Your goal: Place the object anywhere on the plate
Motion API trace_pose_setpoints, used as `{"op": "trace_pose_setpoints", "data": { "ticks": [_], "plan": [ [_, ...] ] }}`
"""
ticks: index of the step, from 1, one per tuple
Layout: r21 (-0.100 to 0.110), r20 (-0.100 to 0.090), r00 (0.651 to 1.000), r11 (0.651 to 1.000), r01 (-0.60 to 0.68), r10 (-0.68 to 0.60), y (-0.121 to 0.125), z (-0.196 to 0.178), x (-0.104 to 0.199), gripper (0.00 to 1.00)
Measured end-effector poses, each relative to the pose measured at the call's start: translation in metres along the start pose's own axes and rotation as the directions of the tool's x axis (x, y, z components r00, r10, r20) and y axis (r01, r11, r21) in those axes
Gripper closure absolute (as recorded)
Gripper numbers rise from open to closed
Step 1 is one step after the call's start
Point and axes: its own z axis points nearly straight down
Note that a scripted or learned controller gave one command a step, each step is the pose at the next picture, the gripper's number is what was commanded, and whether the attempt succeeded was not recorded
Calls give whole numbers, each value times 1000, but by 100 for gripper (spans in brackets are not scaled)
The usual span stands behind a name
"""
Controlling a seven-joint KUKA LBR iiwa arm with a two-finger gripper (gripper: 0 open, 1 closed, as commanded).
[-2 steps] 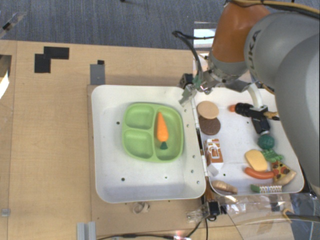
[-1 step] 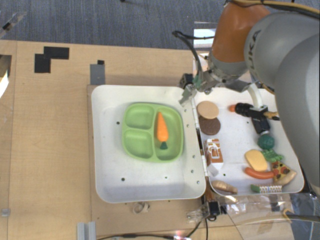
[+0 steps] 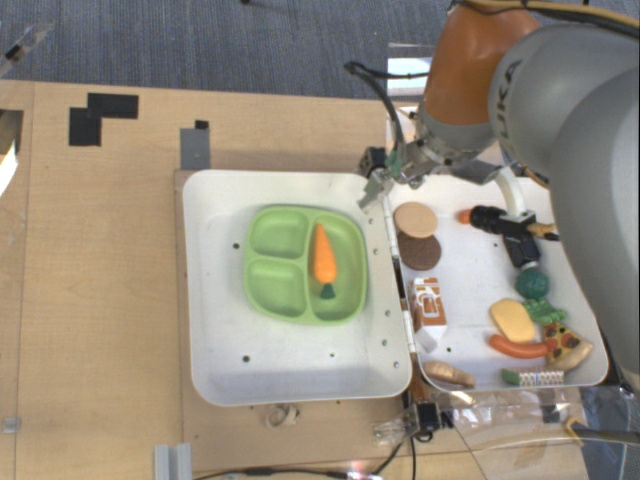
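Left bin [image 3: 215, 368]: you have a green plate [image 3: 275, 293] at its middle.
Carrot [image 3: 323, 256]: lying in the plate's right compartment, leaf end toward you.
Gripper [image 3: 383, 180]: above the bins' shared rim, near the far edge; you cannot tell how wide it stands, and nothing shows in it.
Right bin [image 3: 470, 268]: cookies, toy foods.

The arm [image 3: 540, 88] runs out of frame at the top and right edges, and its bulk covers the upper right corner of the right bin [image 3: 470, 353]. The gripper [image 3: 385, 180], at the upper middle, is too small and cluttered to tell how it stands. The small pieces at the right bin's lower right [image 3: 548, 353] overlap and blur together. At the bottom edge, cables [image 3: 400, 443] are cut off
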Motion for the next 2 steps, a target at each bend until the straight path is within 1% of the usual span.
{"op": "trace_pose_setpoints", "data": {
  "ticks": [2],
  "plan": [
    [0,0,1000,1000,0,0,0,0,0,0]
  ]
}}
